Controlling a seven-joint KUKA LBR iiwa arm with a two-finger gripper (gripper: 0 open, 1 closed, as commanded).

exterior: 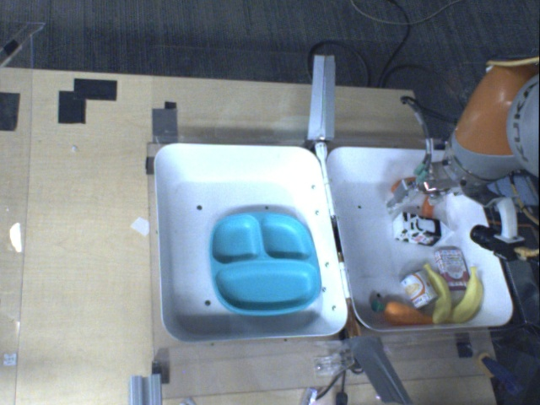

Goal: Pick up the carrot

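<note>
Not much done yet: the carrot [405, 313] is lying at the near edge of the right bin [363, 226], beside the bananas [456, 298]. The gripper [419, 186] hangs over that bin's far side, well apart from it, so the whole grab is left.

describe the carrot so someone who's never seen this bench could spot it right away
Start at the right white bin, beside the bin holding the blue divided tray. Go to its near edge, where several items cluster. The carrot is the small orange tapered piece lying flat, just left of the yellow bananas and below a small can.
</note>
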